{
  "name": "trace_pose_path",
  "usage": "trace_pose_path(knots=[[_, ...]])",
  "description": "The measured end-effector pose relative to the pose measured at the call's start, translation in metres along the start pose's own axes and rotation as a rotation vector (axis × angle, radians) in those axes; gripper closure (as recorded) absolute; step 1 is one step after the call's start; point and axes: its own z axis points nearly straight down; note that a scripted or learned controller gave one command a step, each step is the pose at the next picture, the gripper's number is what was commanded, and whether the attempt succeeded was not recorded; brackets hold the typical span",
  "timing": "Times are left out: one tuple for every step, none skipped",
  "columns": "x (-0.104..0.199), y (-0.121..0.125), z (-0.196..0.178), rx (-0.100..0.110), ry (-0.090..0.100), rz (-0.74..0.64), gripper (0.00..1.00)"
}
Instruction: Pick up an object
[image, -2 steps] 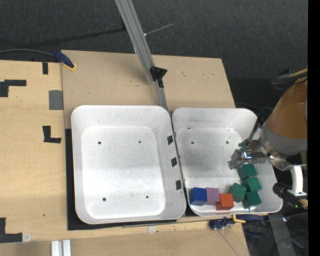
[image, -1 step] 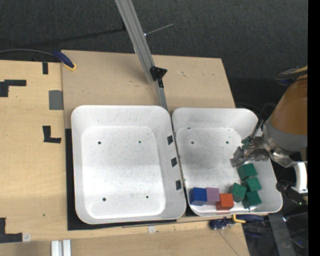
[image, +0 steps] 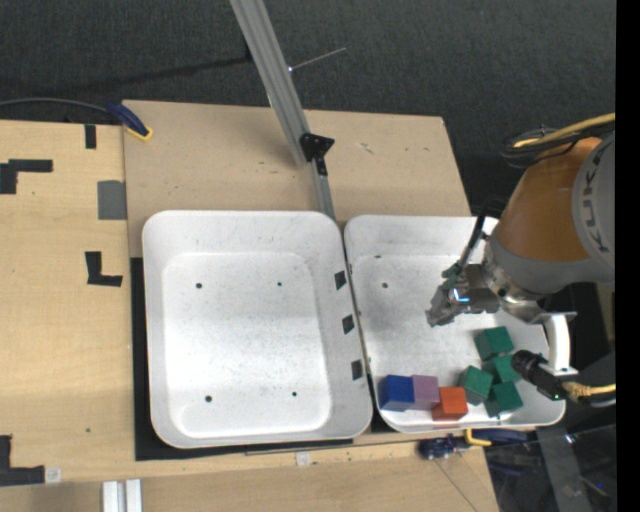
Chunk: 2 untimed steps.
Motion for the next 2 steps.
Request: trace_pose_path(knots=[[0.042, 0.026, 0.003, -0.001, 0.0, -0.001, 1.0], [0.095, 0.048, -0.012, -0.002, 0.0, -0.001, 1.0]])
